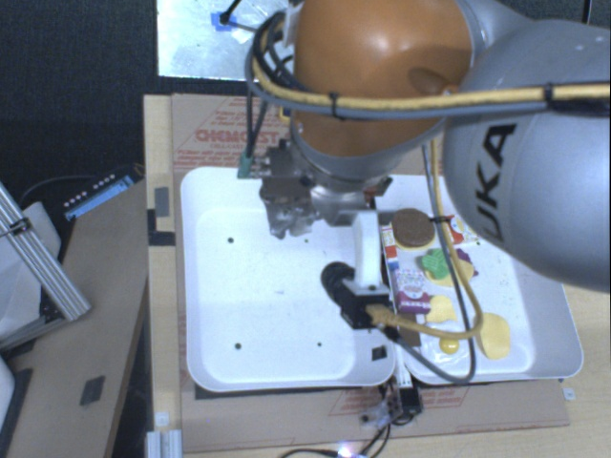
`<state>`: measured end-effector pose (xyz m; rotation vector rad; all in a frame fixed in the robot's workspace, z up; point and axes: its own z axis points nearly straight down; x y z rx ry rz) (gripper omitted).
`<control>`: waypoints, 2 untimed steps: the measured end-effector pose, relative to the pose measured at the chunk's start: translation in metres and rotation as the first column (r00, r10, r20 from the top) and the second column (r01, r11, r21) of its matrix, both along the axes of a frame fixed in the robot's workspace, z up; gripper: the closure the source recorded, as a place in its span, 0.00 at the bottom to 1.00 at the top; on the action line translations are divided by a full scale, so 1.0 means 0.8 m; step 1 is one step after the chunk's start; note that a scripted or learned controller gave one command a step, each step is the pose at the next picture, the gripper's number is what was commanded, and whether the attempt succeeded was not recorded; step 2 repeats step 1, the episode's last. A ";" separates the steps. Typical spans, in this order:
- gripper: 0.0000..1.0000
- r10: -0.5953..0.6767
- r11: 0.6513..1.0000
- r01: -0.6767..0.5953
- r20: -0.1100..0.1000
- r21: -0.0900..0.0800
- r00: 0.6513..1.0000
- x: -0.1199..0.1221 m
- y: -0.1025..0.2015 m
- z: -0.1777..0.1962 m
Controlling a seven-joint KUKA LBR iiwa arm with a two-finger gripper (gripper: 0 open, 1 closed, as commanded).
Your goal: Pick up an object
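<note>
A: Arm position?

B: Grey arm reaches in from the right. Its orange band sits large in the foreground and hides the far edges of both bins. The gripper hangs over the far part of the left bin, toward that bin's right half.

A: Pincer open or closed?

B: Cannot tell. The wrist covers it from above, and what shows is a grey metal block.

A: Where are the objects to pick?

B: In the right bin, all apart from the gripper.
- Brown round disc: far left part of that bin.
- Red, white and purple packet: just nearer than the disc, lying lengthwise along the bin's left wall.
- Green piece: just right of the packet. Whether they touch I cannot tell.
- Yellow piece: nearer again, beside the packet's near end.
- Paler yellow piece: further right and nearer, on the bin floor.

A: Left bin?

B: White floor with a few small dark dots.

A: Surroundings?

B: Both bins rest on red-printed cardboard. A silver sheet lies beyond it at the far left.
</note>
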<state>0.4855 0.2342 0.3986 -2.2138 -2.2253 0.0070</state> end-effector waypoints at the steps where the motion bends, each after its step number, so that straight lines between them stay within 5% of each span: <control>1: 1.00 -0.005 1.000 0.005 0.010 0.003 1.000 0.072 0.000 0.020; 2: 1.00 -0.005 1.000 0.005 0.010 0.003 1.000 0.072 0.000 0.020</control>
